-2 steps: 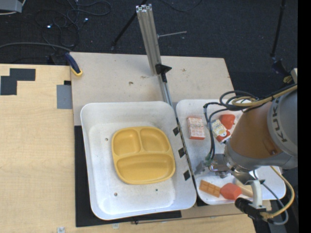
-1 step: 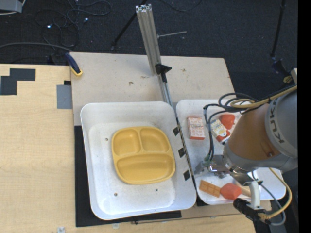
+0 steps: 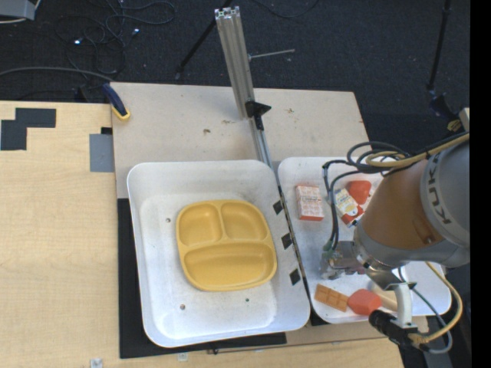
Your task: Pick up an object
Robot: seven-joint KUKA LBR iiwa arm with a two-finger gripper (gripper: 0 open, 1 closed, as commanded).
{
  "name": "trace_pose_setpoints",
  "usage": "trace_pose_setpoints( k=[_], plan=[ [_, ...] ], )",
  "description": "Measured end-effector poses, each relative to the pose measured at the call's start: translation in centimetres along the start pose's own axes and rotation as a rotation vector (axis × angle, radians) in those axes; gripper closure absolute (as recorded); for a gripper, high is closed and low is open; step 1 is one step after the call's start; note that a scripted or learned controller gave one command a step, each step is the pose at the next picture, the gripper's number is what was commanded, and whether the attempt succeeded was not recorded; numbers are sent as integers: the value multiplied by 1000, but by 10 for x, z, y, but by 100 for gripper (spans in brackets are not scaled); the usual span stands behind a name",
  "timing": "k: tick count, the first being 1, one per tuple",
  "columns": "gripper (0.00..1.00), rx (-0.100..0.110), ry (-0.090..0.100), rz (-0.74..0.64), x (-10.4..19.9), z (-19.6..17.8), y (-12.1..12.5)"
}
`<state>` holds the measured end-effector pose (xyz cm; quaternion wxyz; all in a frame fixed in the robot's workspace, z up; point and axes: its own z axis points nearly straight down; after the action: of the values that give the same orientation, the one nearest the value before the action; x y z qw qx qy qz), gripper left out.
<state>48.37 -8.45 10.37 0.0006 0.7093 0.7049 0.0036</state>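
Nearest me, the arm (image 3: 410, 205) covers much of the right bin (image 3: 295, 176); I cannot tell the claw's state. Left of that bin sits the left bin (image 3: 153, 297) holding a yellow plate (image 3: 225, 245). Inside the right bin: carton (image 3: 310, 202), cracker (image 3: 331, 297), orange piece (image 3: 363, 302).

A small orange-red box (image 3: 310, 202) (white label up) lies flat in the right bin (image 3: 290, 176).

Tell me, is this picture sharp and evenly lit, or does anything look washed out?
Camera view: light is soft and even; the white bins look bright but keep their detail; the yellow tray is crisp; the floor behind is dark; small items beside the arm look slightly fuzzy.
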Motion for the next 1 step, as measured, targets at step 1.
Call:
trace_pose_setpoints(
  k=[1],
  plan=[
    [100, 5, -4, -6, -5, -43, 3]
  ],
)
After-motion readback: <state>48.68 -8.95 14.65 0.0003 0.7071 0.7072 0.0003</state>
